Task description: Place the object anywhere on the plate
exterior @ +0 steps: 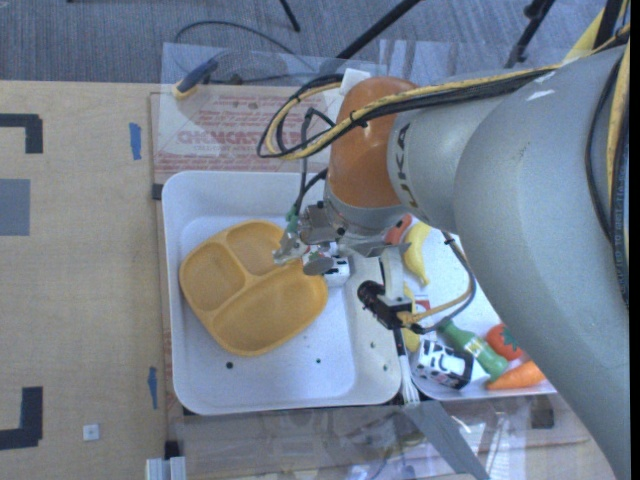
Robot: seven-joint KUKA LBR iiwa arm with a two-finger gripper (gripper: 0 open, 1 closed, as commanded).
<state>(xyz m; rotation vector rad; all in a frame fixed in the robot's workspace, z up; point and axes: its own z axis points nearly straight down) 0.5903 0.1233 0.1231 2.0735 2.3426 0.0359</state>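
Observation:
A yellow divided plate [250,288] lies in the left white bin [200,368], with three compartments and nothing on the parts that show. My gripper [305,250] hangs over the plate's right rim, near the wall between the two bins. The wrist and the orange band above it cover what is under the gripper, so I cannot tell whether anything is held. A small white and dark piece [336,267] shows just below the gripper at the plate's edge; what it is stays unclear.
The right bin [380,368] holds a yellow banana [416,253], a green bottle [466,344], a red piece [507,340], an orange carrot [517,375] and a black-and-white object [441,362]. The big grey arm covers most of that bin.

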